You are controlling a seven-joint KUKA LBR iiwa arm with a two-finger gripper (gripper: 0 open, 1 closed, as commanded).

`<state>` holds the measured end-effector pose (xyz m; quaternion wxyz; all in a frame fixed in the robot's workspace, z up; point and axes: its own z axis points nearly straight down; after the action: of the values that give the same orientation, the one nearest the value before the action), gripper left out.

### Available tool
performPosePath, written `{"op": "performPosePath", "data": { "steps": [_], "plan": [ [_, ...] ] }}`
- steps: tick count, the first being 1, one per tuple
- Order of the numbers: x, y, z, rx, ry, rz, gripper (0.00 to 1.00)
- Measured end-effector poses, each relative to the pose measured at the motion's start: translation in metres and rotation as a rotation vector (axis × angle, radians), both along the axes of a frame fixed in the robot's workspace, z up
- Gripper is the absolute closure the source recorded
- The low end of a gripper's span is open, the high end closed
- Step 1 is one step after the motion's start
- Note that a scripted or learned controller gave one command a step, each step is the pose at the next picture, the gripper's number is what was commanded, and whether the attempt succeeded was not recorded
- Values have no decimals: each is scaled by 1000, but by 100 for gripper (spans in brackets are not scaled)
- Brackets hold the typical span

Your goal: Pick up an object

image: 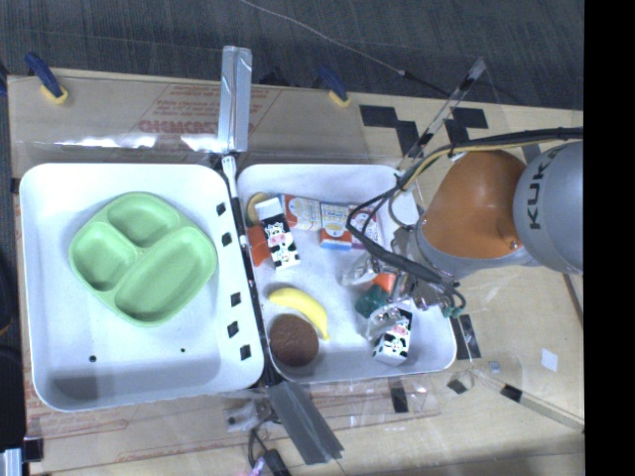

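Gripper (pixel 385 296) low in the crowded right bin (pixel 327 178) beside a cow-print carton (pixel 394 337); jaw state unclear. Neighbouring clutter could spoil the grasp.

Green divided plate (pixel 144 256) in left white bin (pixel 40 296).

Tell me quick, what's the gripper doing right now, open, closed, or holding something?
Gripper: cannot be told; it is low in the right bin, above the cow-print carton, hidden by the arm's wrist and cables.
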<state>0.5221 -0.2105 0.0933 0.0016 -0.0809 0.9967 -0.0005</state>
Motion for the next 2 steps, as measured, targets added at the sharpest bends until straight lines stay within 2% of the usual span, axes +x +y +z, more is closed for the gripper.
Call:
{"op": "performPosePath", "data": {
  "steps": [1, 2],
  "plan": [
    [-27, 39, -2, 2, 3, 53, 0],
    [49, 107, -1, 2, 0, -223, 0]
  ]
}}
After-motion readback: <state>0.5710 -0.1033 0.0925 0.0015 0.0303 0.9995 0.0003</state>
